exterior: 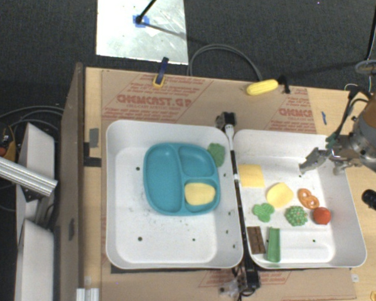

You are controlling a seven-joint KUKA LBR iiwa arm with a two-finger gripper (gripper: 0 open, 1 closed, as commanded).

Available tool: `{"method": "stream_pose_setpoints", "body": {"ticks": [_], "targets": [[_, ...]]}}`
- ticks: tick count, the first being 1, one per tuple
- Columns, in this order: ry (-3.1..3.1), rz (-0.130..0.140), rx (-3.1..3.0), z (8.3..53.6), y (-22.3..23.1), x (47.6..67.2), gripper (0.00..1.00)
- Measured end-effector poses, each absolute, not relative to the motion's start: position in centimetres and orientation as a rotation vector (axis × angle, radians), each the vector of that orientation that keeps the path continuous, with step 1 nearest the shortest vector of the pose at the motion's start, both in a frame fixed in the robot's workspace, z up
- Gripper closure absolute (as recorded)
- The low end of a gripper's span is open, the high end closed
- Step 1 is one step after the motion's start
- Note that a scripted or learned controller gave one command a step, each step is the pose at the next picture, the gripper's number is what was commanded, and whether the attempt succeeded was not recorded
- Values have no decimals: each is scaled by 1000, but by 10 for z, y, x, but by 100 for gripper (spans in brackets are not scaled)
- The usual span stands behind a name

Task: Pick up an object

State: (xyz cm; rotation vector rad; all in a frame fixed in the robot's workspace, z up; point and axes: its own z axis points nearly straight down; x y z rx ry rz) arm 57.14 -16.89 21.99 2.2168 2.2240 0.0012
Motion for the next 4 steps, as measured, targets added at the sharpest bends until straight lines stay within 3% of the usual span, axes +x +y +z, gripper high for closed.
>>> {"method": "stream_pose_setpoints", "body": {"ticks": [1,2,3,4], "targets": [[2231,-5,2224,123,-137,548,0],[2217,10,2211,86,-111,529,0],[2217,14,2214,99,-110,531,100],[2218,14,2215,98,-110,531,0]]}}
